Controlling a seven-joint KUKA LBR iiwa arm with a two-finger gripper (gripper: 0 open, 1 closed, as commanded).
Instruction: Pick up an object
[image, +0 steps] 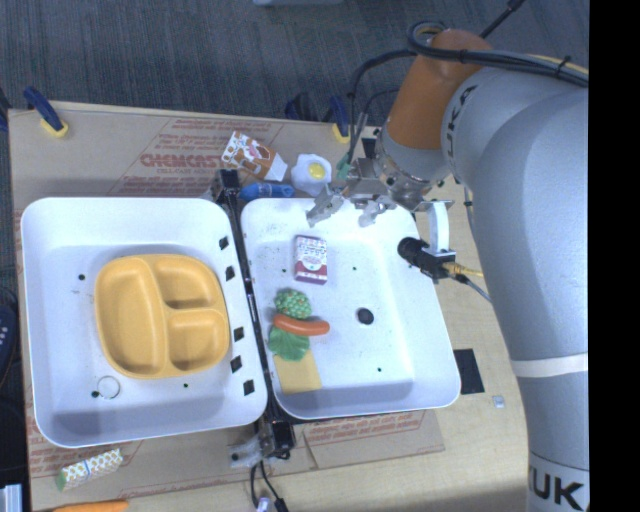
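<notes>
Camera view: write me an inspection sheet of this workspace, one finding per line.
Surface: cardboard-covered bench bearing the left bin and right bin, side by side.
Job's things: in the right bin, a small red-and-white box, a green leafy toy, an orange sausage-like toy lying across it, a yellow slab, a small dark disc.
Clutter: yellow divided tray in the left bin; on the bench behind the bins, a printed carton, a blue item, a white-and-yellow item.
End effector: over the right bin's far edge, fingers apart, holding nothing.
Cables: black cables along the arm's wrist.
Surroundings: grey carpet; blue clamp at the bench corner.
</notes>
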